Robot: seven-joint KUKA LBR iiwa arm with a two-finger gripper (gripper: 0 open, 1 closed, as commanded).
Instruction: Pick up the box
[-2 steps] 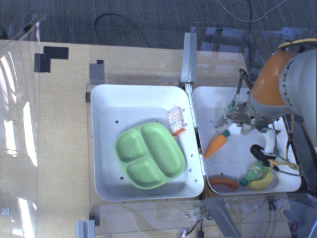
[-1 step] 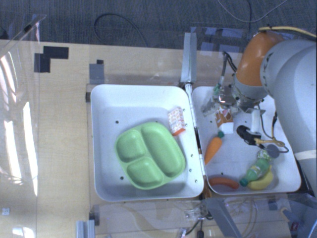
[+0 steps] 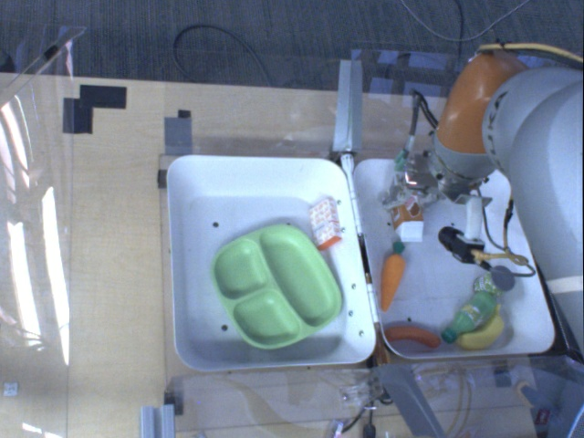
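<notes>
**Box sitting in the other bin from the gripper**

I'm watching the camera view and taking the box (image 3: 323, 220) to be the small red-patterned pkg lying flat in the left bin (image 3: 182, 245), just off the upper-right corner of the green plate (image 3: 274, 286) and close to that bin's right wall. Its long axis is running roughly top-to-bottom in the view, tilting a little.

The gripper (image 3: 411, 188) is hovering well to the right of the plate, past the wall between the bins and over the upper-left part of the right bin (image 3: 529, 327). It's too blurry here, so I can't tell whether the jaws are open or closed, and I'm seeing nothing held between them.

So the box is lying to the view's left of the jaws and slightly lower. I'm judging the next move needs a sideways shift over the wall, w/ the jaws closing across the box's short side. A white block (image 3: 411, 231) and a carrot (image 3: 391, 279), also right of the plate, are sitting much nearer the gripper, so I'm treating a wrong-item grab as the main risk.
</notes>
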